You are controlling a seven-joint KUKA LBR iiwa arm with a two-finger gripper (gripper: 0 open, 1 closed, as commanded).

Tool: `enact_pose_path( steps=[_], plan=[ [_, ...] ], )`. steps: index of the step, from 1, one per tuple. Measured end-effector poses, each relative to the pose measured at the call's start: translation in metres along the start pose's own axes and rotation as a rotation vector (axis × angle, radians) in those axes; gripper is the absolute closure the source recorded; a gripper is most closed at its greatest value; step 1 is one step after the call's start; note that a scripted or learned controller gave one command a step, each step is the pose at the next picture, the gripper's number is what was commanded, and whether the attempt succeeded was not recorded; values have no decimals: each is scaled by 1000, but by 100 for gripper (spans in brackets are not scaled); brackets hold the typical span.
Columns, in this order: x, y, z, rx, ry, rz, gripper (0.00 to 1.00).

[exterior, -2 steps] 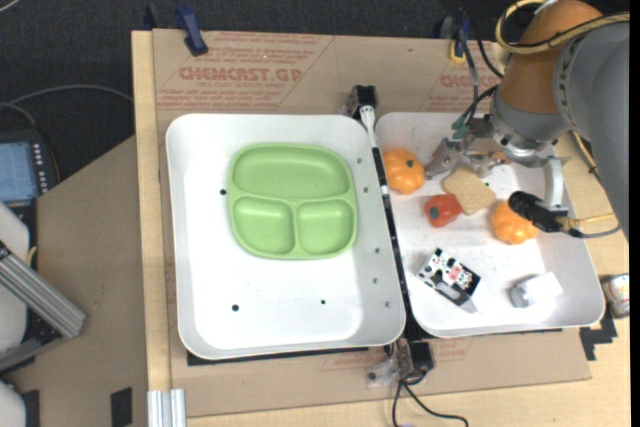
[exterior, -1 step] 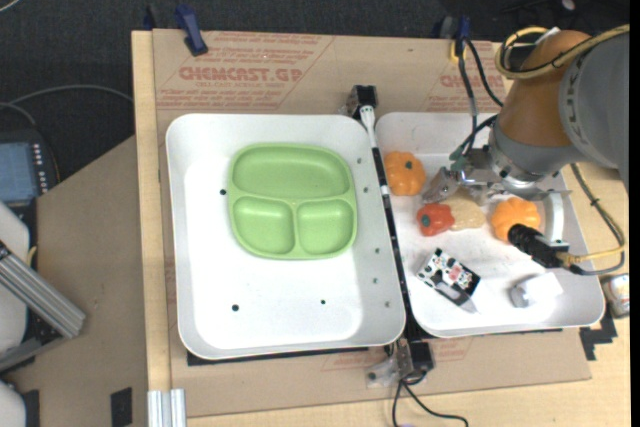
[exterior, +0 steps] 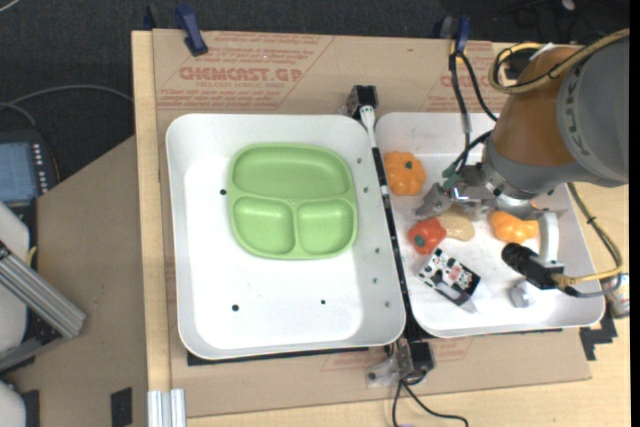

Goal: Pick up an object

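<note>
So you're in the approach step here, nothing is picked yet as far as I can see. The gripper (exterior: 446,199) sits low over the right bin (exterior: 500,323), toward the bin's 10 o'clock area, and honestly you can't tell from this angle whether it's released or clenched, the wrist hides too much. Nothing visibly sits in it. Candidates are all close: a small orange pumpkin (exterior: 404,172) at the gripper's 10 o'clock, a red piece (exterior: 425,235) at 7 o'clock, and a beige piece (exterior: 460,228) just beside it at about 5 o'clock, touching or nearly touching the red one. An orange piece (exterior: 512,227) lies further off at 4 o'clock, half under the arm, and a black-and-white item (exterior: 449,276) is well down at 6 o'clock. The left bin (exterior: 290,305) has just the green divided plate (exterior: 293,198), so ignore that side. My guess is the beige piece is the likeliest target. Your next move needs a short shift toward 5 o'clock, a clean drop, and enough gap so you don't nudge the red piece along.
</note>
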State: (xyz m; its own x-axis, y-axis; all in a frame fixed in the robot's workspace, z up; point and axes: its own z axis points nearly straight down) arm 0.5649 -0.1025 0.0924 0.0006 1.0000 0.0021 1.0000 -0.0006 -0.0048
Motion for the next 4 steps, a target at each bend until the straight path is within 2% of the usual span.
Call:
enact_pose_path(
  steps=[1, 2, 3, 4],
  plan=[
    [9, -49, 0, 1, 0, 1, 0],
    [-10, -81, 9, 0, 0, 3, 0],
    [9, -36, 8, -9, -3, -4, 0],
    [0, 16, 7, -10, -4, -2, 0]
  ],
)
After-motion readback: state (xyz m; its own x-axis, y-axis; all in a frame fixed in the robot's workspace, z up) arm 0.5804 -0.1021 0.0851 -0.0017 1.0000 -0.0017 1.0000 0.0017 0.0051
